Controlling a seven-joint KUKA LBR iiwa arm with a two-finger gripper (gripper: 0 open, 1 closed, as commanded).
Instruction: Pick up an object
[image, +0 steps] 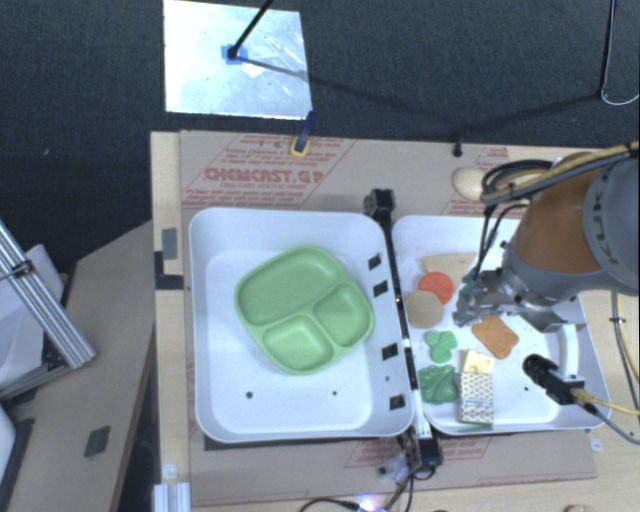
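Nearest the camera, at the front rim of the right bin (520, 425), lies a yellow-and-white packet (476, 388), its long side running front to back. Just left of the packet sit two green pieces: a leafy one (436, 383) beside its front half and a smaller one (441, 345) behind that. Behind the packet, slightly right, an orange-brown slab (496, 337) lies tilted. Farther back and left of the packet, a tan round (424, 310) touches a red round (436, 284), and behind those rests a pale wedge (447, 264).

Over the slab and right of the red round hangs the gripper (470, 300), low above the bin floor; whether its fingers are apart or together cannot be told, and nothing is seen between them. Behind it rises the arm (565, 235), its orange band broad and close to the lens, cables looping above. A black fitting (548, 378) juts out right of the packet.

Well left of the packet, across the dividing rims, the left bin (215, 390) holds a green three-part tray (303, 309) near its middle.
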